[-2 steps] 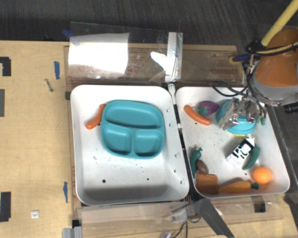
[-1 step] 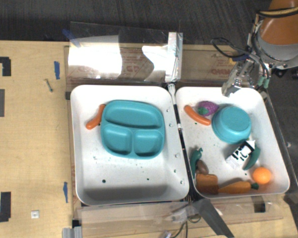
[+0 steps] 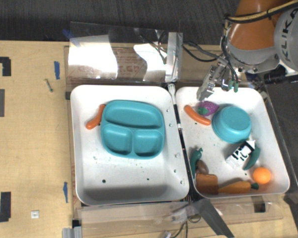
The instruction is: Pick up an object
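Purple round toy directly under two-finger gripper; fingers parted, empty. You descend straight, avoid teal bowl.

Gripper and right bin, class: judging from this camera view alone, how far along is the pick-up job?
Done: the gripper is at the right bin's back edge, above the purple toy. In hand: no object shows between its fingers. Left: closing on an object, perhaps the purple toy or the orange sausage, and lifting it.
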`<act>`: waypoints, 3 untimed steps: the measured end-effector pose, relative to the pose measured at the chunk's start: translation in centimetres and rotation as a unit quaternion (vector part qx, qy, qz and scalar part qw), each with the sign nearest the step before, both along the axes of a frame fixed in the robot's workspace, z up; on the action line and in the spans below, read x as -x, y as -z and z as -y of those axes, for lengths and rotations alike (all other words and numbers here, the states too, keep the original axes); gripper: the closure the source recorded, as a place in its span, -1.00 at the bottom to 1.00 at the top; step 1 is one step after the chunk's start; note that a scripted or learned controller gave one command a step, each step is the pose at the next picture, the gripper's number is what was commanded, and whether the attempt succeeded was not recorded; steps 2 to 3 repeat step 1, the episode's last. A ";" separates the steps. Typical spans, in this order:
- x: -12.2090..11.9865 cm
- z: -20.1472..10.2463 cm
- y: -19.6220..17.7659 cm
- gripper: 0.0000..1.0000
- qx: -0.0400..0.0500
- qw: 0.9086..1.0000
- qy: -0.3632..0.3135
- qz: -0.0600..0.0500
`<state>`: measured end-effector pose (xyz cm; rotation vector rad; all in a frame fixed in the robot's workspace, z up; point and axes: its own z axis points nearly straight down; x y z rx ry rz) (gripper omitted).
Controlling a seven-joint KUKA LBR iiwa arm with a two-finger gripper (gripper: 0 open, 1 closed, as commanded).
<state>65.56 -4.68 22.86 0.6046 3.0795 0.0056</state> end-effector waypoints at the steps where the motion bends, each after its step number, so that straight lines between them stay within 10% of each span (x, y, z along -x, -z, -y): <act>1: 7.0 -2.7 -0.5 1.00 0.000 1.000 0.025 0.001; 3: 7.0 -2.7 -0.5 1.00 0.000 1.000 0.025 0.001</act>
